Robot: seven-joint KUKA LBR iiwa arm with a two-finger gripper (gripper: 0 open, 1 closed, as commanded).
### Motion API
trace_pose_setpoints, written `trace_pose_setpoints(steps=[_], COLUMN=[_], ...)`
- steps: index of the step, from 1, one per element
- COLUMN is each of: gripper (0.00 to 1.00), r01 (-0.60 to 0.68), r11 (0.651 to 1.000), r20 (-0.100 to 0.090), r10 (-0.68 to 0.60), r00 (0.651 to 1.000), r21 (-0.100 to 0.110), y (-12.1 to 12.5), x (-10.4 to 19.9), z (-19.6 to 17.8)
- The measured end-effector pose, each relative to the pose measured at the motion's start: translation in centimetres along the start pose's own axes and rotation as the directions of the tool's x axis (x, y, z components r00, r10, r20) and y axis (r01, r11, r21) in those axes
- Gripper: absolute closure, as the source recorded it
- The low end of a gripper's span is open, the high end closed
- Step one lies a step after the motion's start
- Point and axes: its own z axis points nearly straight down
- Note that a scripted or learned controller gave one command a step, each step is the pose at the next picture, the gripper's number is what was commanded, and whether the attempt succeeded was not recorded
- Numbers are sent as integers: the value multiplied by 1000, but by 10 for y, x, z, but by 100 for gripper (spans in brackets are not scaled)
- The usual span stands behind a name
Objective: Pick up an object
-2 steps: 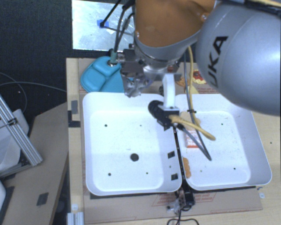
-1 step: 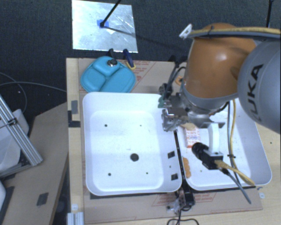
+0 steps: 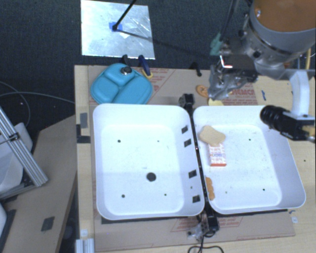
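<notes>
Gripper (image 3: 223, 91), its opening unclear to me, hangs upper right above the right bin (image 3: 291, 173); I'd centre over the tan block (image 3: 211, 134) before descending.

White bins (image 3: 140, 114) — tan block (image 3: 211, 134), red-and-white box (image 3: 217, 155), blue tray (image 3: 121, 86) — orange band (image 3: 284, 15).

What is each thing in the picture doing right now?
Tan bread-like piece: lying in the right white bin, near its left wall.
Small red-and-white box: lying flat, touching the tan piece.
Blue plastic divided tray: resting behind the left white bin.
Gripper: raised behind the right bin.
</notes>
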Motion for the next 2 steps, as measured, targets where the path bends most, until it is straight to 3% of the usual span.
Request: trace_pose_setpoints(steps=[1,2], gripper=[100,100], r01=[5,2], r11=[1000,1000], r20=[6,10], r10=[-5,-2], r00=[1000,1000], r21=[25,30], y=[-5,-6], x=[66,91], z=[73,190])
